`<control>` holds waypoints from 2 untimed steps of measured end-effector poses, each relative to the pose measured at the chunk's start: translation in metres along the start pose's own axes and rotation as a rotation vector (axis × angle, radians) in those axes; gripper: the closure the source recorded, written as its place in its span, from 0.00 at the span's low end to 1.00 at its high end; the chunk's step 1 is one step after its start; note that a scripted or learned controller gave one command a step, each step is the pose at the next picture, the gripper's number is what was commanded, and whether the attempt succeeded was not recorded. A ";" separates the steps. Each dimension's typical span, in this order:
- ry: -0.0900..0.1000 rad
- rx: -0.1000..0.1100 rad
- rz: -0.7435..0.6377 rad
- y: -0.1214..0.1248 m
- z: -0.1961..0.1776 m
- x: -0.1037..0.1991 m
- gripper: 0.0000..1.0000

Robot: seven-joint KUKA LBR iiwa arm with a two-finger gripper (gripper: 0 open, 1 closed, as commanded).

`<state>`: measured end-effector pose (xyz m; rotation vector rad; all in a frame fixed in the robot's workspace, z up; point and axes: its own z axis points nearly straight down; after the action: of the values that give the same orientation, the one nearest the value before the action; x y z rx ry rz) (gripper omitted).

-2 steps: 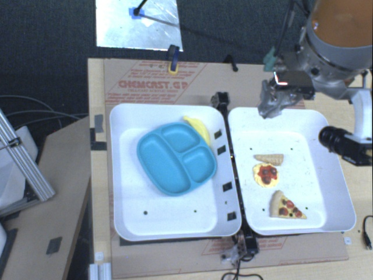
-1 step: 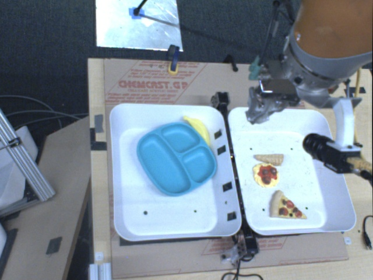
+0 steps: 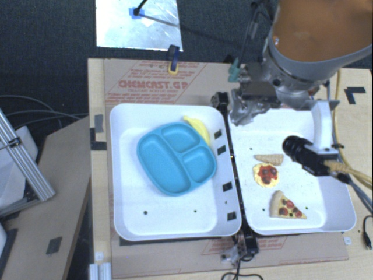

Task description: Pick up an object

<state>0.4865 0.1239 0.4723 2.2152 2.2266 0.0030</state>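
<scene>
Grey arm point(image 3: 317, 25) reaching in from the right, hand point(image 3: 242, 107) pointing down, fingers indistinct

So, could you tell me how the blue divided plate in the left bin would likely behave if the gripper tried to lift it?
The blue plate looks like moulded plastic, so probably stiff and light. It lies flat and wide, so likely awkward to pinch except at its rim.

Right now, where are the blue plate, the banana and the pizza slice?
blue plate point(image 3: 175, 159): camera view, middle of the plate, left bin.
banana point(image 3: 199, 128): camera view, its yellow middle beside the plate's rim.
pizza slice point(image 3: 284, 206): camera view, its topping, right bin.
</scene>
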 end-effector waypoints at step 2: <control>0.001 -0.003 0.006 0.000 0.062 0.014 1.00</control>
<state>0.4868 0.1380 0.4100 2.2202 2.2194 0.0067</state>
